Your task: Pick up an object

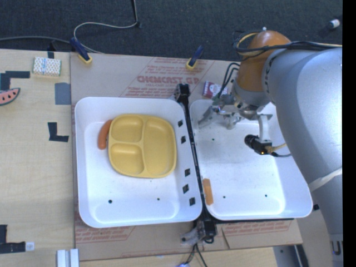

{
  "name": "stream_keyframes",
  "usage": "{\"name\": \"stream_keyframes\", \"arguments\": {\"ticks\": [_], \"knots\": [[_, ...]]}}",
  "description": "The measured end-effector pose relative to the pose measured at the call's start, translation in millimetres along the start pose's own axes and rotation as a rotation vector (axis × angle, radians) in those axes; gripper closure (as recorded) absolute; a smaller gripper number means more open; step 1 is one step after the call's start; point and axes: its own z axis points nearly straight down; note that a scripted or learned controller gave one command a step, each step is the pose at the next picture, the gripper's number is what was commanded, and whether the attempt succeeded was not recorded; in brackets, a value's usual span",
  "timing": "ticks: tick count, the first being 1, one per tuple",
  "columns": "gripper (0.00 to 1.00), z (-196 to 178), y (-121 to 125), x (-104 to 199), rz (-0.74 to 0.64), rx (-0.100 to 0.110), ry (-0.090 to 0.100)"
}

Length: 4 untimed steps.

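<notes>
My gripper (217,121) hangs over the back left part of the right bin (289,202), open, with nothing between its fingers. A small orange piece (207,191) lies at that bin's front left, against the divider and well in front of the gripper. In the left bin (89,204) a yellow divided plate (142,145) lies flat. An orange sausage-shaped object (103,135) rests against the plate's left rim. The grey arm with its orange band (261,44) comes in from the right and hides the right bin's back right corner.
A small red and white packet (209,88) lies on the cardboard just behind the right bin. Two blue and yellow clamps (81,50) (194,58) hold the cardboard's back edge. A black fitting with a cable (257,143) hangs over the right bin.
</notes>
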Motion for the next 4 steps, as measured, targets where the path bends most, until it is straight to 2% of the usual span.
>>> {"name": "stream_keyframes", "arguments": {"ticks": [1,2,3,4], "knots": [[1.0,-10.5,0.2,-0.6,-0.001,0.0,-0.003],[0.0,-9.8,-0.2,-0.8,-0.001,0.002,-0.004],[1.0,-19.3,-0.2,-0.8,-0.001,0.002,-0.004],[0.0,-19.2,-0.3,-1.1,-0.001,0.002,-0.005]]}}
